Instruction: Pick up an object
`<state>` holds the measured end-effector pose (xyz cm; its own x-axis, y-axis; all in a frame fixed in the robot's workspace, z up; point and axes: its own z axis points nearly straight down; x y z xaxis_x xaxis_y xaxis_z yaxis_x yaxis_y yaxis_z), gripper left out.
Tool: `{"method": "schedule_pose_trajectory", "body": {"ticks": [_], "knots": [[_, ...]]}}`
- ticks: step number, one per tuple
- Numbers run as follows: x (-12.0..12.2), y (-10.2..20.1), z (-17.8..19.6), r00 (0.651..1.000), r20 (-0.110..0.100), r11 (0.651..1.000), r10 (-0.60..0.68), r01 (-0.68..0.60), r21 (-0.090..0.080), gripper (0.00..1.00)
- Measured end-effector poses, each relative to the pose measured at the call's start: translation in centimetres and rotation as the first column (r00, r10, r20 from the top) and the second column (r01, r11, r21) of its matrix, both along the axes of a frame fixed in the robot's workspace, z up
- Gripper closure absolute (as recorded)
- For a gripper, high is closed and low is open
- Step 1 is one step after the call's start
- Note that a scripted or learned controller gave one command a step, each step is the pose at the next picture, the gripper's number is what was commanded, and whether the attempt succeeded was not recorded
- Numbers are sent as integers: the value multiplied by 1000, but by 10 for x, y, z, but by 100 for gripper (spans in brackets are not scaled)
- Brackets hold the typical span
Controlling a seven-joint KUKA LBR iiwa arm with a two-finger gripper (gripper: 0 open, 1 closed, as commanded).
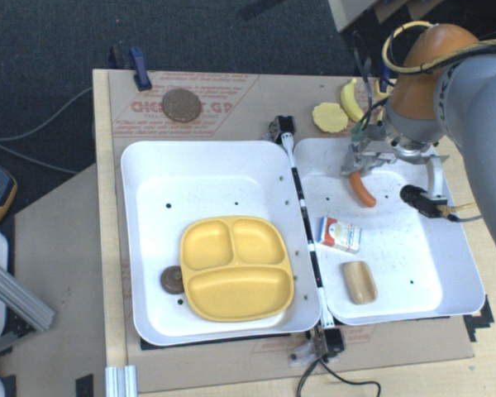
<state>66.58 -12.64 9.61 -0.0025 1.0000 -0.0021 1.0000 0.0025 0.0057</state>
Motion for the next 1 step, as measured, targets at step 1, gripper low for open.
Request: {"method": "schedule_pose_trajectory", "body": {"ticks": [1], "knots": [[-61,58,95,1000,-1,1000,3,-3,5,100]]}}
